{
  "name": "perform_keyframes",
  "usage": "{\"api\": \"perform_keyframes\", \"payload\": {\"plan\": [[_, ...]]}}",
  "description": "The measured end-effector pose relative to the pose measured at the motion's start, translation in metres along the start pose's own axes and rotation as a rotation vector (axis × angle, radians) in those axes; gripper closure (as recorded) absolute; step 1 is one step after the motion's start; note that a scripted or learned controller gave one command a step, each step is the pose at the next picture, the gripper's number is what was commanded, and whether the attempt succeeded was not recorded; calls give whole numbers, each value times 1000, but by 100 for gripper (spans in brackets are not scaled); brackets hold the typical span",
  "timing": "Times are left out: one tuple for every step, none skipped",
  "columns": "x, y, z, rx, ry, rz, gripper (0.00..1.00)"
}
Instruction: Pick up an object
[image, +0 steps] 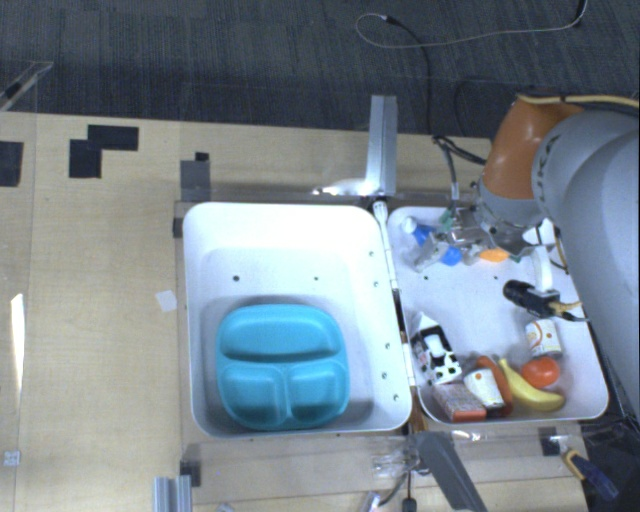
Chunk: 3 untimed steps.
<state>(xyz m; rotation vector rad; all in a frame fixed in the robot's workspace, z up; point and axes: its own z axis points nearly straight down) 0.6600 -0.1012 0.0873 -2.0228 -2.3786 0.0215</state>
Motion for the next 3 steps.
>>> {"api": "perform_keyframes", "payload": {"plan": [[-21, -4, -16, -20, -4, 67, 0], [-19, -3, -27, -18, -6, 59, 100], [-14, 5, -132, -32, -7, 97, 100]]}}
